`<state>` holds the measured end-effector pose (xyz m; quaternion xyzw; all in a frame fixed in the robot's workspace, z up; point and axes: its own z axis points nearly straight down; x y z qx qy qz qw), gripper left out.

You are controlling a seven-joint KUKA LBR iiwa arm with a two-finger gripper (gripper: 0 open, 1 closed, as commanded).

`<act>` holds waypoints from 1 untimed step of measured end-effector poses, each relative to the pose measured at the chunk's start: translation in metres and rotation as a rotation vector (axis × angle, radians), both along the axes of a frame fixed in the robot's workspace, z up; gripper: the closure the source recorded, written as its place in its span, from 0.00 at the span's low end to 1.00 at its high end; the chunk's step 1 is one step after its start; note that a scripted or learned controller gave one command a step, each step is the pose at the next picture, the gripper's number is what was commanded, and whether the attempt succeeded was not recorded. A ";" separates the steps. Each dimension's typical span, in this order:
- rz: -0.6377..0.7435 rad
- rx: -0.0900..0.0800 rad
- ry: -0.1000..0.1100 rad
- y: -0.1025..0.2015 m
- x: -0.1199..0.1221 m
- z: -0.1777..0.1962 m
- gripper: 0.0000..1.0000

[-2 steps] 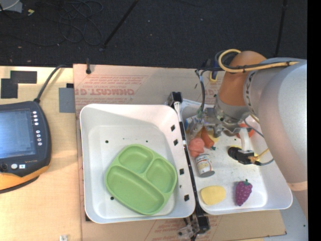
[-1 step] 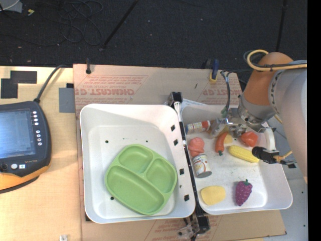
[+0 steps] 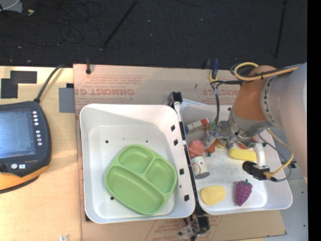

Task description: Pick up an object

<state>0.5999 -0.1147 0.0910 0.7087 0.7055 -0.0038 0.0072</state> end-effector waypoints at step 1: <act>0.007 0.015 0.004 0.032 0.046 -0.003 0.00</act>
